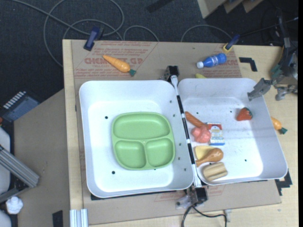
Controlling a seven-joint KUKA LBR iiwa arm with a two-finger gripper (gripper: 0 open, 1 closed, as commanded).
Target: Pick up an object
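We note the pincer (pixel 259 88) at the upper right corner of the right bin (pixel 246 167), over its far rim; we cannot tell from this slanted view how it is set, and nothing shows in it. The nearest candidate is the strawberry (pixel 244 114), lying just below and slightly left of the pincer on the bin floor, well apart from the other pieces. It is roundish with no marked long axis, so we judge approach angle matters little; a short descent toward the near side should reach it. Count in the right bin: one strawberry, one sausage-like orange piece (pixel 194 119), one pink lump (pixel 202 135), one small carton (pixel 216 132), one pear-shaped yellow piece (pixel 209 153), one bread roll (pixel 214 171). The left bin (pixel 94 174) holds one green divided plate (pixel 142 140). On the worktop (pixel 71 126): two carrots (pixel 117 63) (pixel 277 124), one blue bottle (pixel 212 60).
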